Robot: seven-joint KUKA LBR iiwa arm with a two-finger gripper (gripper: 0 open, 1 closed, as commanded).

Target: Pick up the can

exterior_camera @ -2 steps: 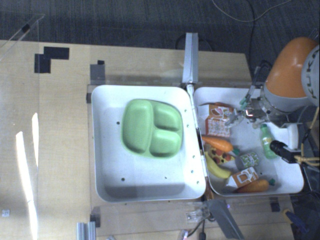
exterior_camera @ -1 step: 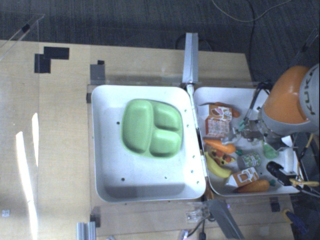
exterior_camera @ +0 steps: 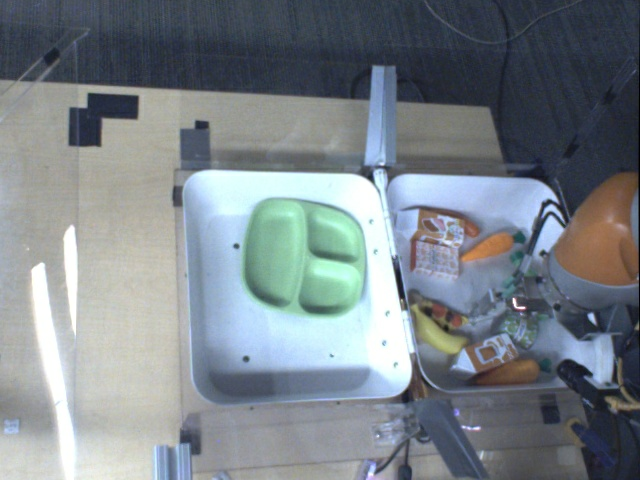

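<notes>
Grey arm w/ orange band (exterior_camera: pixel 600 238) cut off at right edge; hides right white bin's (exterior_camera: pixel 470 190) right side, gripper fingers unreadable.

A pale wooden bench (exterior_camera: pixel 130 298) fills most of the scene, seen from above at a slant. Beyond its far edge lies dark blue-grey carpet (exterior_camera: pixel 250 28), with a thin cable (exterior_camera: pixel 500 28) looping across it near the far right corner. Black tape marks (exterior_camera: pixel 100 116) sit on the bench near its far left corner. A clear sheet (exterior_camera: pixel 40 268) covers the bench's left side, catching bright streaks of reflected light. A grey metal rail (exterior_camera: pixel 381 118) runs from the far edge toward the middle, and metal brackets (exterior_camera: pixel 196 144) stand nearby
</notes>
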